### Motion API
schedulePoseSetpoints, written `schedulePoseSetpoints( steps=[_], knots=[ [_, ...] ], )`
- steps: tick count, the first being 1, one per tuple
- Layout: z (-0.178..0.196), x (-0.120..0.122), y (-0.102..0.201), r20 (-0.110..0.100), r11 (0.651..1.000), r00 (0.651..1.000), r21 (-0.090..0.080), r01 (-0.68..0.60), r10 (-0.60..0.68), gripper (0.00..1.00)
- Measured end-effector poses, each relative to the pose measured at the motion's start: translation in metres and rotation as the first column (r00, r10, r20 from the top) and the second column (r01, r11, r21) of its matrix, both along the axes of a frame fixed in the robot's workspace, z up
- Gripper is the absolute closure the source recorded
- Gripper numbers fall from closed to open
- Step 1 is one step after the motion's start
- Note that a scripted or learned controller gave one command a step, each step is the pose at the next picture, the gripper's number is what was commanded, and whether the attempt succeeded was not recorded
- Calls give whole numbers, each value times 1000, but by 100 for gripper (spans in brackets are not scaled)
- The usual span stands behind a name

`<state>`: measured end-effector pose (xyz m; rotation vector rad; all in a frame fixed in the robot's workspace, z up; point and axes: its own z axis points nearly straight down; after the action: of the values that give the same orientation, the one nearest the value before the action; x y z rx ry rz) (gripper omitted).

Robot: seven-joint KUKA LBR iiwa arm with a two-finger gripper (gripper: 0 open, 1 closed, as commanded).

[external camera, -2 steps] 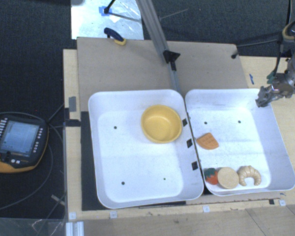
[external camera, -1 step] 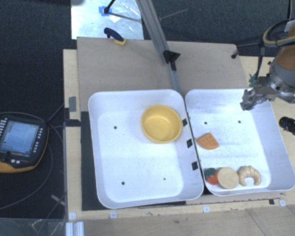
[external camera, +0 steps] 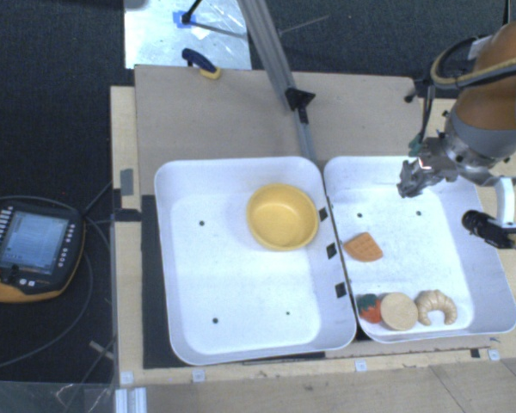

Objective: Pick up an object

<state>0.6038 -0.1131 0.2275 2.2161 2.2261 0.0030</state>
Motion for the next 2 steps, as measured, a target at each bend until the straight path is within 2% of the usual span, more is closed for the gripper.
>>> schedulePoseSetpoints(
  steps=[2],
  knots=[
    [-14, -12, 116, -1, 1000, 1000, 0, -1, 1, 100]
  ],
)
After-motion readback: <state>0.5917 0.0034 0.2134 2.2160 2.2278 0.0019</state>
